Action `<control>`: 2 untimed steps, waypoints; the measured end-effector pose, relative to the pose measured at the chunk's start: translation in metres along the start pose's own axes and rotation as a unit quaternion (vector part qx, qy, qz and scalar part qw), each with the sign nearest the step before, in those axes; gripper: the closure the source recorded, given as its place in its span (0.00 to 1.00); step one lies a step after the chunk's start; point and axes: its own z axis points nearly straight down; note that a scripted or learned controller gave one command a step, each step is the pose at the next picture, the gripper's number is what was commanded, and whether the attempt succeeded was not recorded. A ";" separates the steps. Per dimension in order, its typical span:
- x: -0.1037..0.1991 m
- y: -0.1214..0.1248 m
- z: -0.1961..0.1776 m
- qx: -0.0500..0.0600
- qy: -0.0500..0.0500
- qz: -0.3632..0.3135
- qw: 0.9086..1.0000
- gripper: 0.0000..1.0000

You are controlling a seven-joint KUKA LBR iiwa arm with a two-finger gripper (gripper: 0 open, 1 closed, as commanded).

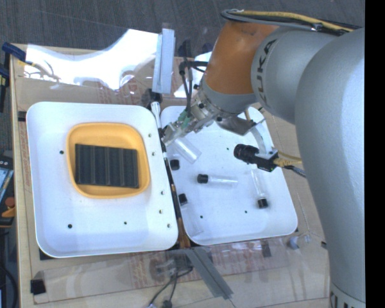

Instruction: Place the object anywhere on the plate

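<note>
While the arm is reaching in from the right of the frame, its end effector is hanging low over the upper left corner of the right bin, just beside the seam between the two bins. The step in hand looks like the pick: the yellow plate, with a dark ribbed insert at its middle, is sitting in the left bin with nothing laid on it yet.

The likely objects are the clear tubes with black caps lying in the right bin. One tube is lying just below the end effector tip, a second is resting near the bin's middle, and a third is lying toward the right. The tip is small and blurred against the white floor, so I cannot tell how the end effector is set, nor whether it is gripping anything; the nearest tube may be touching it or merely lying beside it.

If a tube is secured, the next move is calling for a lift clear of the bin wall and a carry to the left of the frame, over the plate. Clear, round tubes are probably prone to rolling or slipping.
</note>
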 end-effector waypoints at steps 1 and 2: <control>0.000 0.000 0.000 0.000 0.000 0.000 1.000 0.00; -0.030 0.014 0.019 0.000 -0.001 -0.123 0.992 0.00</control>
